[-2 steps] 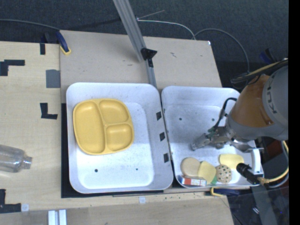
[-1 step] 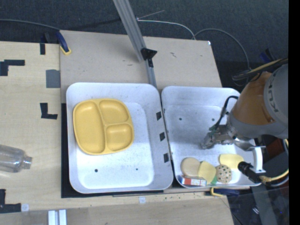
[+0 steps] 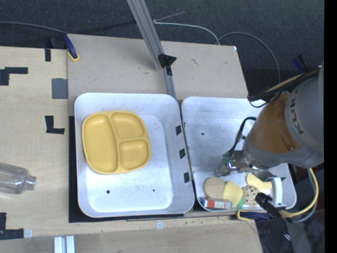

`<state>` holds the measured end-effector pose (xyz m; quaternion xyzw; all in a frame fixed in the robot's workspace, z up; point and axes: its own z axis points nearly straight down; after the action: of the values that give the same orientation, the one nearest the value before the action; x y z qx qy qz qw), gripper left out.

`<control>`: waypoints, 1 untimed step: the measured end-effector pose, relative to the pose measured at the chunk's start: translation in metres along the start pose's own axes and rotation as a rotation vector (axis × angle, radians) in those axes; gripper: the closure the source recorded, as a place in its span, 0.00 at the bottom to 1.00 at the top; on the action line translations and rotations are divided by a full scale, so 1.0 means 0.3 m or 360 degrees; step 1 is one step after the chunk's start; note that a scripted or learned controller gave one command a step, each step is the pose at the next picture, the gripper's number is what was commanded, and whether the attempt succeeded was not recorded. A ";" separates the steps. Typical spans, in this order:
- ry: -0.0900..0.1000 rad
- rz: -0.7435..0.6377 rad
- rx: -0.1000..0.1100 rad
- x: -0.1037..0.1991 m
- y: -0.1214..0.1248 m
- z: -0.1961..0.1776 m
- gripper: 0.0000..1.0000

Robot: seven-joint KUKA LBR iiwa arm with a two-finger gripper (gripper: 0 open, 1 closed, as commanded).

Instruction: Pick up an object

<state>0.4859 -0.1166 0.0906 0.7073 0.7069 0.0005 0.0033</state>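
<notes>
In the right bin (image 3: pixel 210 120), near its front edge, lies a small heap: a beige round object (image 3: pixel 212 186), a pale yellow piece (image 3: pixel 234 191) beside it, and a flat red and white item (image 3: pixel 217 204) against the front wall. My gripper (image 3: pixel 227 167) hangs low just above and behind the beige object, the grey arm with its orange band (image 3: pixel 269 128) rising to the right. The wrist hides the fingertips.
The left bin (image 3: pixel 126 194) holds a yellow divided plate (image 3: pixel 116 141) in its back left part. A grey metal pole (image 3: pixel 147 28) slants across the bench behind the bins. A clear plastic bottle (image 3: pixel 15 178) lies on the bench far left.
</notes>
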 end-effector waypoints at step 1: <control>0.0005 -0.0007 0.0003 0.007 0.230 0.003 1.00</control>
<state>0.5551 -0.1145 0.0901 0.7058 0.7084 0.0009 0.0017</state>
